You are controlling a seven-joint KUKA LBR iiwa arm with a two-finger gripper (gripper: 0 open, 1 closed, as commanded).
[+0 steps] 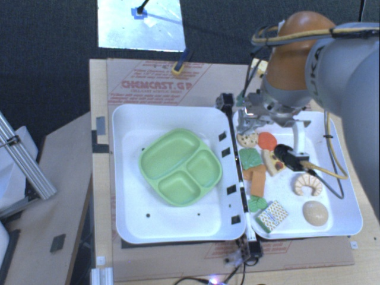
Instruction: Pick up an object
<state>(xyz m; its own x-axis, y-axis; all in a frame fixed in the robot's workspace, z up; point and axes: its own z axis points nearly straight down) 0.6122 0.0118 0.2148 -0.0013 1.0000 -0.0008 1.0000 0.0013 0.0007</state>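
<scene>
As the frame was taken, the egg (315, 212) and croissant (309, 184) lay nearest in the right bin (350, 209), the cookie (247, 139) and red disc (267, 141) farther back beneath the pincer (249, 119). Whether it was apart or together could not be told. A clean pick probably required centring over one item, clear of neighbours.
</scene>
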